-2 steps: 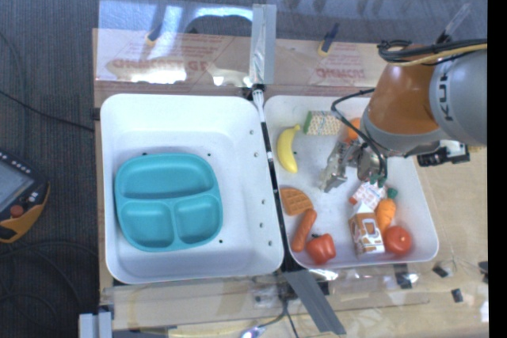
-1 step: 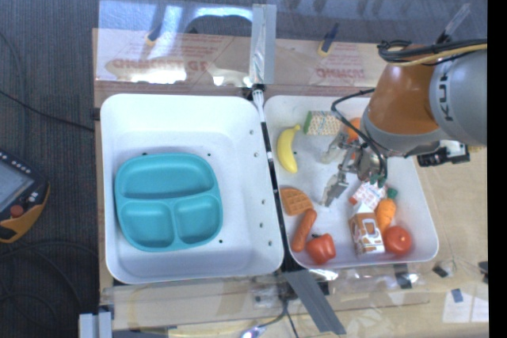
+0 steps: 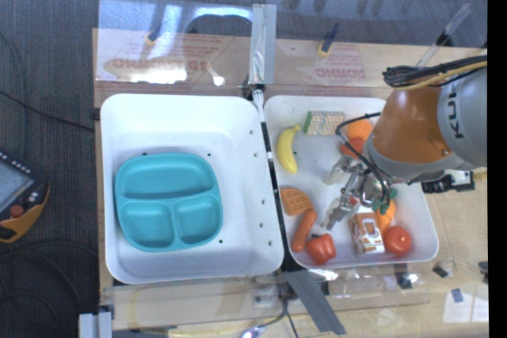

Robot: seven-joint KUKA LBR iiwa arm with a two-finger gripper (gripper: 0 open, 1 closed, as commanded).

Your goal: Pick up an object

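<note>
Dark grey carpet [image 3: 55, 28] around a pale wooden bench [image 3: 467, 273], window glare top left.

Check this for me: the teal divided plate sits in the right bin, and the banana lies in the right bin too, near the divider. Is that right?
Not quite. The camera view shows the teal divided plate in the left bin, not the right one. The rest holds: the banana lies in the right bin, near the divider.

The wooden bench [image 3: 463, 249] bears two white bins [image 3: 190, 123] side by side.
</note>
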